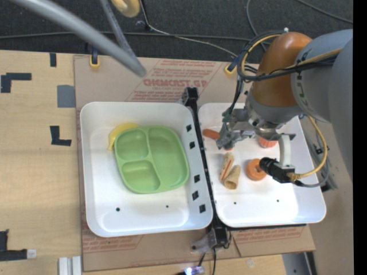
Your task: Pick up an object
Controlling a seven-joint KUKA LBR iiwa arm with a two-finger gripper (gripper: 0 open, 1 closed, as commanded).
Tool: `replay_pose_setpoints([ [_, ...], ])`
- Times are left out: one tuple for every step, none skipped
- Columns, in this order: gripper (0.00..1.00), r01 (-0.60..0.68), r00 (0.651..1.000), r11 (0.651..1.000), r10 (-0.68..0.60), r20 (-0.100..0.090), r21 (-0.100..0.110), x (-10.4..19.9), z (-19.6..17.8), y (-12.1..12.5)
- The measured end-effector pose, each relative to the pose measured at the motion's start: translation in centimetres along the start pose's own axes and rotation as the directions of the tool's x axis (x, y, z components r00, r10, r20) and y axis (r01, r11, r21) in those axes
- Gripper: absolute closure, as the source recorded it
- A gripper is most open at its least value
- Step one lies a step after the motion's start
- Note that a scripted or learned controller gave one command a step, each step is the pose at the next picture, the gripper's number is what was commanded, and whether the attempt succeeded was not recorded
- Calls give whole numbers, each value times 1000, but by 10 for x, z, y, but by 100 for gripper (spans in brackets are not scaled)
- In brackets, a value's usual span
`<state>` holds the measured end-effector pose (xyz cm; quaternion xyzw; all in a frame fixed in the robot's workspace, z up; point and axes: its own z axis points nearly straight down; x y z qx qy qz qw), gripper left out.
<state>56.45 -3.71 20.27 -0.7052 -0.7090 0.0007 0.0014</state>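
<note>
Two shallow white bins sit side by side on the table: a left bin point(94, 171) and a right bin point(298, 208). The left bin holds one green divided tray point(152, 158) and one yellow item point(119, 132) peeking out from under the tray's edge. The right bin holds one tan cone-shaped piece point(230, 173), one round orange piece point(256, 169), and one small red-orange piece point(210, 134).

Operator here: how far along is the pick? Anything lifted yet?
Nothing looks lifted. The pincer hangs low in the right bin, just above the cone-shaped toy, which lies on the floor beside the orange piece. Grasp and lift remain. The green tray sits in the left bin.
</note>
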Motion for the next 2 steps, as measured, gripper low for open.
replay_pose_setpoints([
  [100,2,1000,1000,-2,-1,-1,55,-13,-17],
  [100,1,1000,1000,-1,0,1,105,-5,-34],
])
